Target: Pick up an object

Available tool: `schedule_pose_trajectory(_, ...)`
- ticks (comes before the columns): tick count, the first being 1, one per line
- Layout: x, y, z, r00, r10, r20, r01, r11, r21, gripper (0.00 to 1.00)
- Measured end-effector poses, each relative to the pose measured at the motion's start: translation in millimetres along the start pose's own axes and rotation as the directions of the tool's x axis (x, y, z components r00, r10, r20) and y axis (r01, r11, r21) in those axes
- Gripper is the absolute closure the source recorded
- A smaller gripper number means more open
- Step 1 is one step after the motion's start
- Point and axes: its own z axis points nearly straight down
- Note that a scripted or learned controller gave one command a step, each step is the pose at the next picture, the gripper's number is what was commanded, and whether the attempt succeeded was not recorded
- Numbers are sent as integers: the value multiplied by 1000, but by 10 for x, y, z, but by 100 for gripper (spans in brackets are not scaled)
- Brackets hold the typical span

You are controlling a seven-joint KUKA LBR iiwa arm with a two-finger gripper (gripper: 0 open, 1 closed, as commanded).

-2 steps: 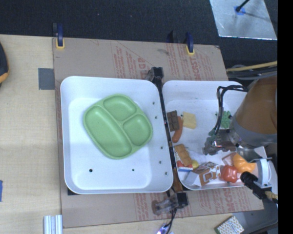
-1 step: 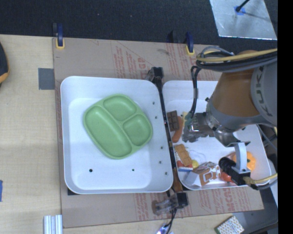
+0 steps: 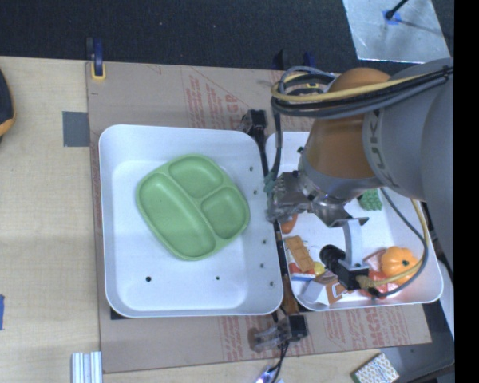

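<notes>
Hovered with the gripper (image 3: 292,201) low at the left wall of the right bin (image 3: 399,218), just above an orange packet (image 3: 298,252). Could not tell its state (hidden under the wrist). Judged as the approach step, with nothing seen held. Called next for settling onto the packet, clamping, then lifting.

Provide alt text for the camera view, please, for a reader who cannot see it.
A grey robot arm with an orange band reaches from the right over the right white bin, which holds small items. The left white bin holds a green three-compartment plate.
</notes>
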Motion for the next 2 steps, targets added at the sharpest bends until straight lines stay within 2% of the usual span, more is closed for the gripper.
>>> schedule_pose_trajectory(1,-13,-9,2,1000,3,0,-3,1000,2,0)
schedule_pose_trajectory(2,-876,191,-2,1000,10,1,-10,1000,-2,0)
